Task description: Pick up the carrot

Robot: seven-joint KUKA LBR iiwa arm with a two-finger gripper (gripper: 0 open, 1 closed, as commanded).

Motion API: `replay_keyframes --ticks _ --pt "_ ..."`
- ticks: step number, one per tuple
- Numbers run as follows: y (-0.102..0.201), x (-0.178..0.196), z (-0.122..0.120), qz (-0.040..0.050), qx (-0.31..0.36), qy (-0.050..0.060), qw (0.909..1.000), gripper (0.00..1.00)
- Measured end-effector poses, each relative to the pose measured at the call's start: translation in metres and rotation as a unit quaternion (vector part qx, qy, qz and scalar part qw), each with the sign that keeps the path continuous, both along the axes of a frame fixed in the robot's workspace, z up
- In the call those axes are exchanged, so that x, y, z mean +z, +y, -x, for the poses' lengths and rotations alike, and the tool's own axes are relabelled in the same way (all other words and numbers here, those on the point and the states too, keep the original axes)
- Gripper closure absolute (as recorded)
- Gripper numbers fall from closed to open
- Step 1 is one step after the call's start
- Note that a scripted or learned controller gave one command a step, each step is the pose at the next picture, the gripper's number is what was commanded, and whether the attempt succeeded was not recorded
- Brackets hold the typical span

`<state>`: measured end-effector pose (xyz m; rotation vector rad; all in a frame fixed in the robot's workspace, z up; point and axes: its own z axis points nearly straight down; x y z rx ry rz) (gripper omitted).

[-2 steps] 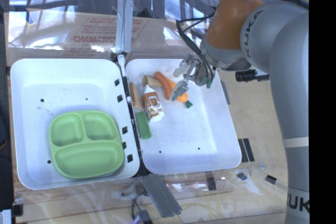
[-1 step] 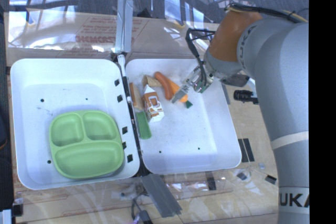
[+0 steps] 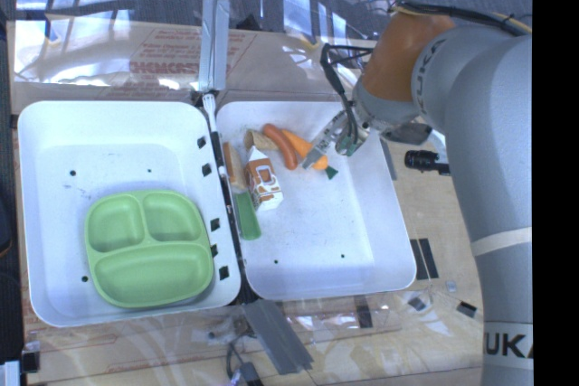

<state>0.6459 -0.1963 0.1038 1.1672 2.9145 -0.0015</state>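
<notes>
From the camera view, the arm [image 3: 452,77] reaches in from the right and its end effector [image 3: 327,149] hangs low over the far part of the right bin [image 3: 362,230], just beside the carrot [image 3: 288,145]. The carrot lies on the bin floor near the far edge, slanting from upper left to lower right, with its lower end at the fingertips; whether a finger touches it I cannot tell, nor whether the fingers are spread or pressed together, since they blur into the carrot's end and a small green bit [image 3: 331,171] close by. I judge this to be the approach or grasp step, with the carrot not yet lifted. The next move calls for a firm pinch across the carrot and a straight lift, kept clear of the carton [image 3: 263,183] and the bread piece [image 3: 261,140] near its other end. A green stick [image 3: 247,214] lies along the right bin's left wall. The left bin [image 3: 54,158] holds a green divided plate [image 3: 147,246] toward its near edge. Both bins sit on a pale surface [image 3: 434,285] with a clear shiny sheet at the back and dark carpet beyond.
</notes>
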Motion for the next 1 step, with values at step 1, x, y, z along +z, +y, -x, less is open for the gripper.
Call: replay_keyframes --ticks 1 --pt "0.0464 0.1352 0.0203 0.0014 0.061 -0.007 0.9981 1.00"
